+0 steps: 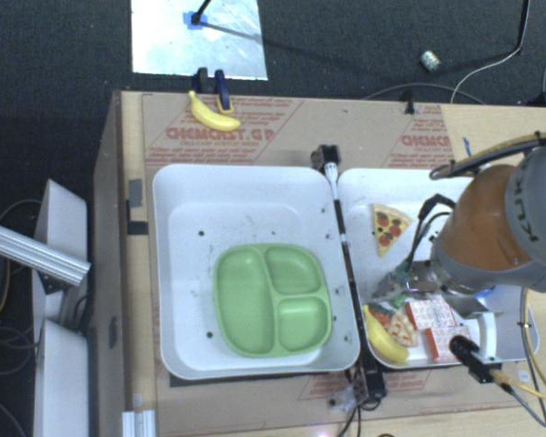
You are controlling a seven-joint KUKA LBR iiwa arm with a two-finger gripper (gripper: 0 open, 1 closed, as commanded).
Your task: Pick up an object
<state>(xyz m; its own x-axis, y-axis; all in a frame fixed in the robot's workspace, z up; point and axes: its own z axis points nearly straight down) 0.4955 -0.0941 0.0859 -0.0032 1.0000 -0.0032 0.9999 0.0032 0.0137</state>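
Note:
My gripper (393, 286) hangs low over the front left part of the right bin (409, 185), under the grey arm with its orange band. Just in front of it lie a yellow banana (380, 338), a small pizza-slice toy (401, 327) and a red and white box (433, 321). Another pizza slice (389, 226) lies further back in the same bin, apart from the gripper. Nothing visible hangs from the gripper. The arm hides the right side of the bin.
The left bin (177, 208) holds a green divided plate (273, 299). A second banana (211, 114) lies on the cardboard behind the bins. A black divider (338, 230) runs between the two bins.

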